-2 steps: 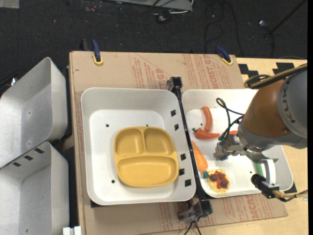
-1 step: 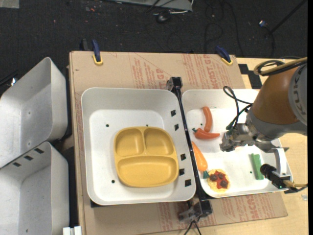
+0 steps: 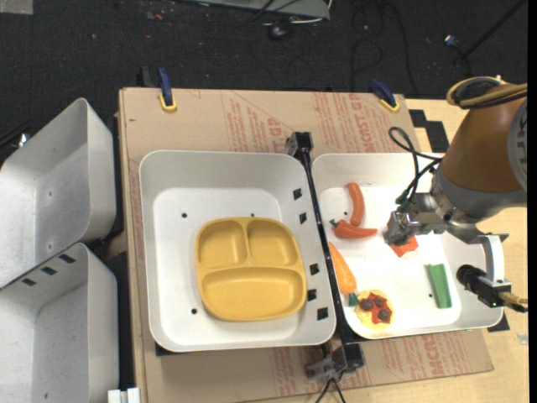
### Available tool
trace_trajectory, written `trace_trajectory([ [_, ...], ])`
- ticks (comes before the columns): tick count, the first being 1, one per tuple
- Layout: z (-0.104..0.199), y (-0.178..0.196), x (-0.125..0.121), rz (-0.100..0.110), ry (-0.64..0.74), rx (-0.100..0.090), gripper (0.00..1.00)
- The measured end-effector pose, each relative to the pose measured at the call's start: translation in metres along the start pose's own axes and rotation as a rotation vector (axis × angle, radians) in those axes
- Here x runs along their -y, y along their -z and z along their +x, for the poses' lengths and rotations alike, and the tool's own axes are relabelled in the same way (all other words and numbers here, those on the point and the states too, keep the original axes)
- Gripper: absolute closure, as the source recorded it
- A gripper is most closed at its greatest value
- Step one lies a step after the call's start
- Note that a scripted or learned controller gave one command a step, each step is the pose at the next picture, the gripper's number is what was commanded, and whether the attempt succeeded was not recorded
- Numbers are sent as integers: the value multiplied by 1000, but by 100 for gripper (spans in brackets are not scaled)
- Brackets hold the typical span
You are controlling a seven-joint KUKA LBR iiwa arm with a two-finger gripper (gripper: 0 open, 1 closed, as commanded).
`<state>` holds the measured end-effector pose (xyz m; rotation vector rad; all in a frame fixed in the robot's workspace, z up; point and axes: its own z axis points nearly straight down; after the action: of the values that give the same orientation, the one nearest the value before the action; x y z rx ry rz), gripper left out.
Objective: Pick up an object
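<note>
A: Orange block [image 3: 405, 245] sits right under your gripper [image 3: 403, 229], right bin [image 3: 470, 313], about mid-floor. The tool is directly over it, touching or nearly so.

B: Holding it?

A: You can't call that. The tool's own bulk hides the tips, so wide or narrow, I cannot tell. Just a corner of the block pokes out below, toward the near edge.

B: Long axis?

A: Too little of it is showing to say. Looks squat, not long.

B: Neighbours?

A: Red sausage [image 3: 356, 203] and a red chilli [image 3: 356, 232] just to the left, near but apart from the block. Carrot [image 3: 342, 269] by the divider, green block [image 3: 437, 285] nearer the front, pizza toy [image 3: 374, 307] at the front corner. All stand clear.

B: Surface, room?

A: Flat white plastic, so probably slippery. A straight lift looks free. Yellow tray [image 3: 250, 269] is in the left bin [image 3: 159, 250], well apart.
</note>
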<state>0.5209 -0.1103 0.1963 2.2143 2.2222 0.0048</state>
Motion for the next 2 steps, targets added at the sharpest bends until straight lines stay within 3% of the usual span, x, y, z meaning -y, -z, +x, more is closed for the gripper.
trace_trajectory([
  [2,1,86,-4,0,0,0,100],
])
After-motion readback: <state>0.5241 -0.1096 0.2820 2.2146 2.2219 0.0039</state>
